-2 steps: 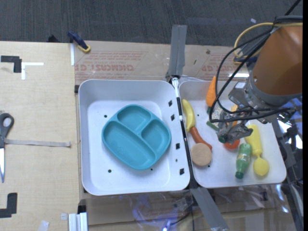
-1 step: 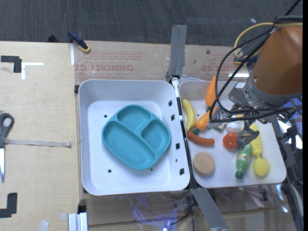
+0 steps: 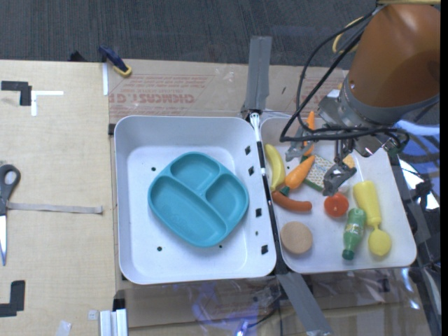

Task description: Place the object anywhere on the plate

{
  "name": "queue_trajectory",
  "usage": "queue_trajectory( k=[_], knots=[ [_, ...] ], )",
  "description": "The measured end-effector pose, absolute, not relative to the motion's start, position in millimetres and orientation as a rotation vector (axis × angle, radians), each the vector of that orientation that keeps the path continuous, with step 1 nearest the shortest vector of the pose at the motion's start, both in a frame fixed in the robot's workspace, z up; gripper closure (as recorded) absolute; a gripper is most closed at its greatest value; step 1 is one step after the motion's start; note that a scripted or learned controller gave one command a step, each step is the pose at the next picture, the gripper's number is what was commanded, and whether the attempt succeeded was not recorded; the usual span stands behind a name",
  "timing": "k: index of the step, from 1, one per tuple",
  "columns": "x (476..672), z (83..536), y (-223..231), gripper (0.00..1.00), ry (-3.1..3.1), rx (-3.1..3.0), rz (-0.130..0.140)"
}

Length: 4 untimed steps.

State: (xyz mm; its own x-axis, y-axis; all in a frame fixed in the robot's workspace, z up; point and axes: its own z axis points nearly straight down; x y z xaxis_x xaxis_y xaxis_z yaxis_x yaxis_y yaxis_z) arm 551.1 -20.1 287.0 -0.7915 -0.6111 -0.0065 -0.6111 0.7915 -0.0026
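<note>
A blue three-compartment plate (image 3: 199, 199) is lying bare at the centre of the left white bin (image 3: 133, 208), left of mid-frame, waiting for an object. None is resting on it, so by the look of things the placing is yet to be done and the picking appears barely begun.

The candidates are crowding the right white bin (image 3: 399, 254) at centre right: a banana (image 3: 274, 166) along the dividing wall, a carrot (image 3: 300, 172) just beside it, a red sausage (image 3: 292, 202) below, a round tan biscuit-like disc (image 3: 297, 237), a tomato (image 3: 336, 204), a green bottle (image 3: 353, 232) and a yellow corn cob (image 3: 367, 201) above a lemon (image 3: 379, 242).

The gripper (image 3: 337, 176) is hanging over that bin's upper middle, above the tomato and next to a pale patterned item (image 3: 319, 172) that is hard to identify. Whether its fingers are apart or closed cannot be told; nothing is visibly held between them.

The arm's orange band and cabling, at upper right, are hiding the bin's far corner. Scissors (image 3: 5, 187) are lying cut off at the left edge.
</note>
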Motion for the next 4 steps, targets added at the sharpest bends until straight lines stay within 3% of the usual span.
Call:
queue_trajectory(
  k=[1,2,3,4],
  knots=[
    [552.8,296.5,-20.3,1.0,2.964,-1.005,0.0],
    [553.4,305.0,26.7,1.0,3.017,-0.858,0.001],
    [547.8,236.3,64.8,1.0,3.058,-0.706,0.001],
    [547.9,236.3,64.7,0.0,3.058,-0.707,0.001]
  ],
)
